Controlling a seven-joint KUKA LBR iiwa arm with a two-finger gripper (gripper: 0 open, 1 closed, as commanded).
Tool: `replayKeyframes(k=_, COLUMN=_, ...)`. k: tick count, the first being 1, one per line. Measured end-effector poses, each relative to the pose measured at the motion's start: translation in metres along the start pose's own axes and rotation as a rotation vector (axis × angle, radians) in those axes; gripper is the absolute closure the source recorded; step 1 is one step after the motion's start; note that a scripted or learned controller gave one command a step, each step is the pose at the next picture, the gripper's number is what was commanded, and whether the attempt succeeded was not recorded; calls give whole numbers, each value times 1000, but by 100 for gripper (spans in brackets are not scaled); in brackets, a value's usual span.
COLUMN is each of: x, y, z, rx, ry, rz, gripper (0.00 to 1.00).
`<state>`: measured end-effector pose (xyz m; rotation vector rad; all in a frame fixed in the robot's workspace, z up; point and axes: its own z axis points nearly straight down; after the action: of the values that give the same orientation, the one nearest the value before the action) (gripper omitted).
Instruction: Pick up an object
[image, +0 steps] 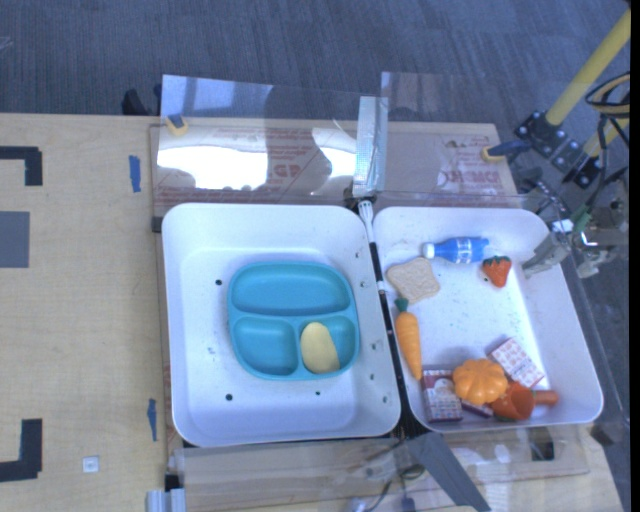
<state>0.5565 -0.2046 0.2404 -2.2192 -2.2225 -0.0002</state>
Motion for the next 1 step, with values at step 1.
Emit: replayKeyframes(k=1, x=12, y=50, z=98, rx=11, ry=3, rz=34, gripper=0)
